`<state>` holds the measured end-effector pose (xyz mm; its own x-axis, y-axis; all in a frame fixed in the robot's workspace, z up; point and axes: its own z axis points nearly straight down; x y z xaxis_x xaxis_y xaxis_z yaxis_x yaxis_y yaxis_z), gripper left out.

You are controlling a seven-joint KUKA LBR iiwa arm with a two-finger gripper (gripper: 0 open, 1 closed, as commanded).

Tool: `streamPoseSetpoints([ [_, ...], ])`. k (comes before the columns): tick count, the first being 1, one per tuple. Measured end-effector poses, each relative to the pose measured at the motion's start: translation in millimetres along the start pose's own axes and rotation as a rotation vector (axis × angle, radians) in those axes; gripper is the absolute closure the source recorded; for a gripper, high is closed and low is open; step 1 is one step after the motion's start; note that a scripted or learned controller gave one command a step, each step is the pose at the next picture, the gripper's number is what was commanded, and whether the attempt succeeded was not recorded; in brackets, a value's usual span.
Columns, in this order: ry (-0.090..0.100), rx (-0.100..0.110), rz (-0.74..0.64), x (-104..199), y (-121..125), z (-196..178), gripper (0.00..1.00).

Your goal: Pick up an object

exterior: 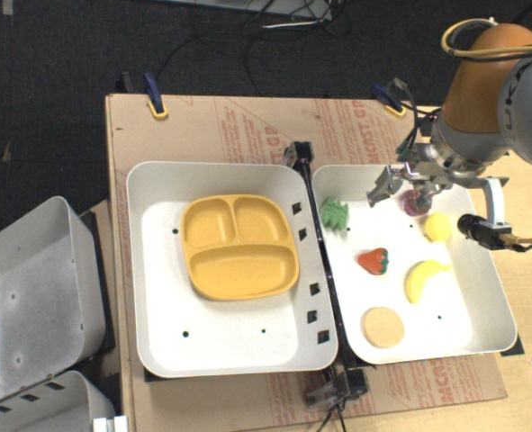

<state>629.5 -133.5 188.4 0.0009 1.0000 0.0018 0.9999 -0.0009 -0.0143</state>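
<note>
1. Purple round toy fruit [416,203] lies at the far edge of the right white bin [482,327], directly under the jaws.
2. Grey two-finger jaws [408,184] hover over it; their spread cannot be told.
3. Yellow lemon [437,227] sits just beside.

The arm [491,88] runs off the right edge, so its base and upper links go unseen. Its wrist covers part of a small purple object [416,202] in the right bin [482,331] (too overlapped to name). The gripper [401,185] is small and blurred; its fingers cannot be made out. A grey tub [31,286] is cropped by the left edge.
</note>
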Motion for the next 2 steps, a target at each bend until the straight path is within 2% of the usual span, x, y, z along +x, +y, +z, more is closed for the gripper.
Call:
streamPoseSetpoints([
  [1,-0.002,-0.014,-0.003,0,3,-9,0.0],
  [2,-0.002,-0.011,0.0,1,-1,35,0.0],
])
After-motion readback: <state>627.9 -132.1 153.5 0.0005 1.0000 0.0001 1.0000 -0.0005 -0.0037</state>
